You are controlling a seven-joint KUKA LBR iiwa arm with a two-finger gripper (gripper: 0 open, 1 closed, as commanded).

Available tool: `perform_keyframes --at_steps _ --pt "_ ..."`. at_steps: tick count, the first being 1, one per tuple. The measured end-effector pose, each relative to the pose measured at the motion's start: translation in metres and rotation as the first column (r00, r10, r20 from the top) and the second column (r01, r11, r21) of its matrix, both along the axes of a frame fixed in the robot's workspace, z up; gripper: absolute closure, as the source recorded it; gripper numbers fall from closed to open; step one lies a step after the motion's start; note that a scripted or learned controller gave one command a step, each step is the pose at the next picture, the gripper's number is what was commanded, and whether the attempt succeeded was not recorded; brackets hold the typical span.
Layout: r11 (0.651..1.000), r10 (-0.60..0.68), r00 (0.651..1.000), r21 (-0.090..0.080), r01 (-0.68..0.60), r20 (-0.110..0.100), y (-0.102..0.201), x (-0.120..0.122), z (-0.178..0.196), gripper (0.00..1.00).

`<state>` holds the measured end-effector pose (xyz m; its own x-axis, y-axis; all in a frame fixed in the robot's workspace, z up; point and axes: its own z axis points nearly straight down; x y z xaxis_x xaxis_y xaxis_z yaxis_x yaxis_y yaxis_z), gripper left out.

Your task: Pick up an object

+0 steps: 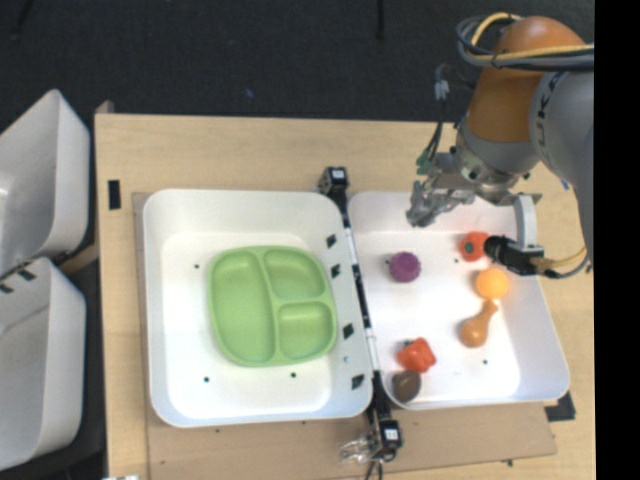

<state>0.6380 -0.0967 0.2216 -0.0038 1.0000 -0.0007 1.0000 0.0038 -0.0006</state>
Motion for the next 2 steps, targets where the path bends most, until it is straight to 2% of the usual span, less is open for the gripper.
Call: perform_keyframes --at_steps 1,2 --pt "1.000 0.002 1.000 0.001 -0.002 0.000 0.054 -0.007 0.012 1.00" --pt "1.000 0.002 1.000 0.002 -0.002 0.000 0.105 -0.029 0.018 1.00"
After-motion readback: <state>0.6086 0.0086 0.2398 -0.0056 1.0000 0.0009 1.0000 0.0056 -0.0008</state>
